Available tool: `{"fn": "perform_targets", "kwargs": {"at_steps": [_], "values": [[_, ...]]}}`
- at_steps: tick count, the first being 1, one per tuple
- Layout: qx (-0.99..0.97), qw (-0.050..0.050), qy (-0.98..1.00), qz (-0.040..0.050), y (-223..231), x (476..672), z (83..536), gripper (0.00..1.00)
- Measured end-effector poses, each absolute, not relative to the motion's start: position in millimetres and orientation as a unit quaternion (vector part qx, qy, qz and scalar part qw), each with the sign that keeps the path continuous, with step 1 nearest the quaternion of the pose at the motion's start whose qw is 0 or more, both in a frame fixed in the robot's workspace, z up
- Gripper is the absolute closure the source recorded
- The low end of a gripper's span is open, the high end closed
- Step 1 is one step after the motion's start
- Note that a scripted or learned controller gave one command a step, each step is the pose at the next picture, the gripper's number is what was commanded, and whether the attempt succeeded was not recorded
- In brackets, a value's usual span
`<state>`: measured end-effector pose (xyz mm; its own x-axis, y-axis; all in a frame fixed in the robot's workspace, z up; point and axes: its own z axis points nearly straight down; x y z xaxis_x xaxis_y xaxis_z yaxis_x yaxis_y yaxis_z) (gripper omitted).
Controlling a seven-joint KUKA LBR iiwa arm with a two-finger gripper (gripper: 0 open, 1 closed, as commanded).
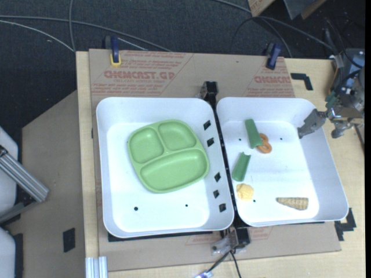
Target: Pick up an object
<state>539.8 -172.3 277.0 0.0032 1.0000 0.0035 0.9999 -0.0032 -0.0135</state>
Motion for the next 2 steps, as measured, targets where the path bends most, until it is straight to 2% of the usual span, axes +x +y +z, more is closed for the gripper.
{"fn": "perform_targets", "kwargs": {"at_steps": [1, 2], "values": [[-0.707, 0.001, -0.707, 0.0001, -172, 541.9, 284, 0.00], [-0.707, 0.003, -0.707, 0.0011, -166, 546.0, 239, 0.00]]}}
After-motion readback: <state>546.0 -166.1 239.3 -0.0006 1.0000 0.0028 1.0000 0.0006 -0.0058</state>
